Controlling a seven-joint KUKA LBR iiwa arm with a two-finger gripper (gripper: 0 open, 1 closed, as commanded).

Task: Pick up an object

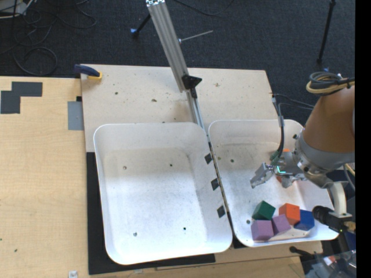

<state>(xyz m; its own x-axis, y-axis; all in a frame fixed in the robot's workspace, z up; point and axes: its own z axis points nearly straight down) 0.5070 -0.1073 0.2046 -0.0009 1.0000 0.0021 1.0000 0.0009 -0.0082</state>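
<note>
My gripper (277, 177) hangs low over the middle of the right bin (243, 138), open, with its grey fingers (258, 178) spread apart. A small red-orange object (285, 181) shows just beneath it, partly hidden by the wrist; I cannot tell whether the fingers touch it. Toward the bin's front corner lies a cluster of blocks: a green one (265, 209), an orange one (291, 213), a blue one (306, 219) and two purple ones (262, 230), all apart from the gripper.
The left bin (116, 149) sits beside the right one, divided by a shared rim with black clips (213, 183). A slanted aluminium post (171, 45) rises behind the bins. The arm's orange band (330, 123) overhangs the right bin's far side.
</note>
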